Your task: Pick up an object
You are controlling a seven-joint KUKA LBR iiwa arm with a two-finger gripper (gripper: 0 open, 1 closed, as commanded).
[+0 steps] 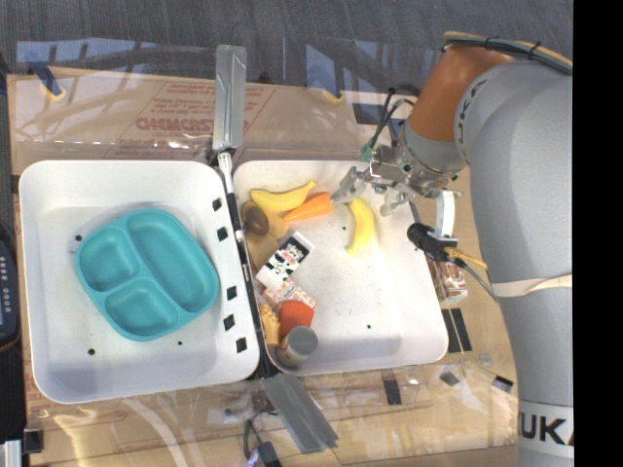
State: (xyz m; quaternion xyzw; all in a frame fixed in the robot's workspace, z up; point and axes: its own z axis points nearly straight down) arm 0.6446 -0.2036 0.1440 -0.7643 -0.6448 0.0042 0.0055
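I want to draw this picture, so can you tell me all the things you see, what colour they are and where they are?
bins: 2, white, side by side on the bench
divided plate: 1, teal, in the left bin
bananas: 2, yellow, right bin, one near its top left, one by the gripper
carrot: 1, orange, right bin, beside the top-left banana
black-and-white carton: 1, right bin, along its left wall
orange cup: 1, right bin, lower left
grey cylinder: 1, right bin, lower left corner
brown round thing: 1, right bin, upper left, too small to name
arm: 1, grey with orange band, right side
gripper: 1, over the right bin's top edge
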